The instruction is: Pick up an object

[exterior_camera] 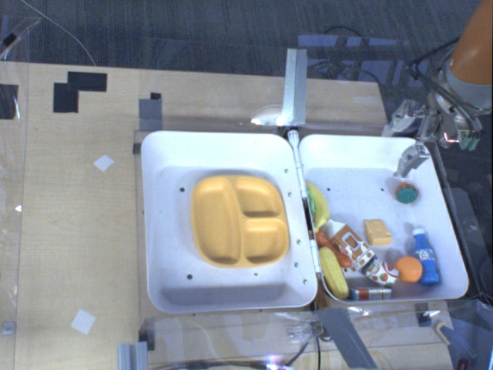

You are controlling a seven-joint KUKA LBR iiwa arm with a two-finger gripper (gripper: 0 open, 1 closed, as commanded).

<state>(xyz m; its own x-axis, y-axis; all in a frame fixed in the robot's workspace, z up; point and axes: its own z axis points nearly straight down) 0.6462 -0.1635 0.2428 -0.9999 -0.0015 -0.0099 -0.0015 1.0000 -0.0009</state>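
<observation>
1. The arm came in from the top right, with its gripper [414, 160] hanging over the back right part of the right bin [362, 151]. Honestly couldn't tell if the claw was spread or pinched, too small and blurry from this angle, but nothing was visibly between its tips.

2. Closest thing to it was the little green and orange ball [407, 193], sitting just below the claw in the picture, toward the front of the bin and apart from everything else. My guess is that was the target.

3. It's round, so no long axis to line up with. The move looked like mostly a short drop and a small shift toward the front.

4. The rest sat in a pile at the front: a tan block [377, 231], a blue bottle [424, 256], an orange ball [409, 269], a corn cob [332, 269] and a banana [317, 204] along the left wall.

5. The left bin [166, 206] just held a yellow divided plate [239, 220], well away from the claw.
</observation>
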